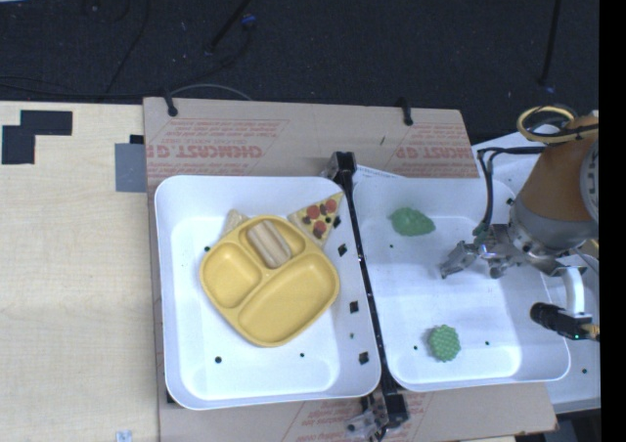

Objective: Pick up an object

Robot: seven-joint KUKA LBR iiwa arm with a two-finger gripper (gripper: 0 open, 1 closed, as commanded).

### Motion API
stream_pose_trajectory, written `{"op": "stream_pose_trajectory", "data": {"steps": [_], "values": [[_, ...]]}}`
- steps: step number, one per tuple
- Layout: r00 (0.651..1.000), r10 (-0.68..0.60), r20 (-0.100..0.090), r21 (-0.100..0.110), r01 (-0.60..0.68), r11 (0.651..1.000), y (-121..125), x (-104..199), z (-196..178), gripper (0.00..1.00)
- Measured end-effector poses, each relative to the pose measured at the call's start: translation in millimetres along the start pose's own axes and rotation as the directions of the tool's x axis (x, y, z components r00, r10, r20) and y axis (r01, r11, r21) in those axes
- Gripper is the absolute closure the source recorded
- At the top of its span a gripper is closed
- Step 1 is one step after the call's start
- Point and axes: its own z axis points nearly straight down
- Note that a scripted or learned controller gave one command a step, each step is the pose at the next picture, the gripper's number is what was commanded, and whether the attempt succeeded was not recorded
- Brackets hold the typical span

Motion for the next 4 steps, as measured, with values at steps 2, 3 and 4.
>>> {"op": "stream_pose_trajectory", "data": {"steps": [2,3,4], "values": [[1.000,0.002,0.001,-0.003,-0.002,1.000,-0.1,0.7,0.1,1.00],[1.000,0.002,0.003,-0.008,-0.002,1.000,-4.0,-1.9,-61.7,1.00],[1.000,-0.002,0.004,-0.010,0.002,1.000,-4.3,-0.7,-124.9,1.00]]}}
